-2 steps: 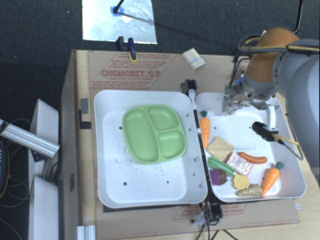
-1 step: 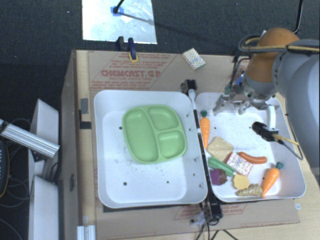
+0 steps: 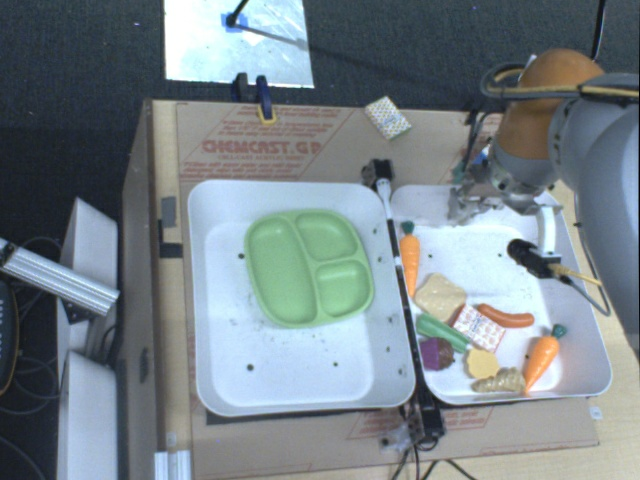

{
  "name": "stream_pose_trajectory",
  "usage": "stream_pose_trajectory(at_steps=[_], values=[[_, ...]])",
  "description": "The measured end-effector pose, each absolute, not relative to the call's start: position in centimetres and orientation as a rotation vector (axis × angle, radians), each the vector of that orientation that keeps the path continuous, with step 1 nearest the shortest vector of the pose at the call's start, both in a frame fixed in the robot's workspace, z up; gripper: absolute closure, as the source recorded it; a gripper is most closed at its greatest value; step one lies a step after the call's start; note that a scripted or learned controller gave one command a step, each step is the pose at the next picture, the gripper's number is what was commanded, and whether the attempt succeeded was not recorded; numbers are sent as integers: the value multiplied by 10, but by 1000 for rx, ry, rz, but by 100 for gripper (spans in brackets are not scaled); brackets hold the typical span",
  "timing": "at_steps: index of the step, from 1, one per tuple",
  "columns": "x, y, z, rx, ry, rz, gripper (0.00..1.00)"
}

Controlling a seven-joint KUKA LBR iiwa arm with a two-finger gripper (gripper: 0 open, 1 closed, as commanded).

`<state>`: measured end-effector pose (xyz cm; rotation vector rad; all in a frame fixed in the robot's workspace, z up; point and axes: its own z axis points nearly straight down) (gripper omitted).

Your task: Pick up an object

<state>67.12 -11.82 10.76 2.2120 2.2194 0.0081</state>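
The gripper [image 3: 470, 205] hovers at the right bin's [image 3: 590, 368] twelve o'clock rim, toy food [image 3: 478, 333] heaped toward six o'clock; its grip state I cannot tell.

A brown table [image 3: 290, 138] holds two white bins. The left bin [image 3: 215, 298], far left of the tool [image 3: 470, 206], holds a green plate [image 3: 308, 266]. A small spotted block [image 3: 387, 117] lies on the table, up and left of the tool.
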Motion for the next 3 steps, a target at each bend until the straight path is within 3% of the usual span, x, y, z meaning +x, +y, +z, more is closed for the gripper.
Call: stream_pose_trajectory(at_steps=[1,2,3], values=[[671,-118,108,2212,2220,8,0],[669,-107,85,2215,2225,2,0],[670,-107,96,2211,2225,5,100]])
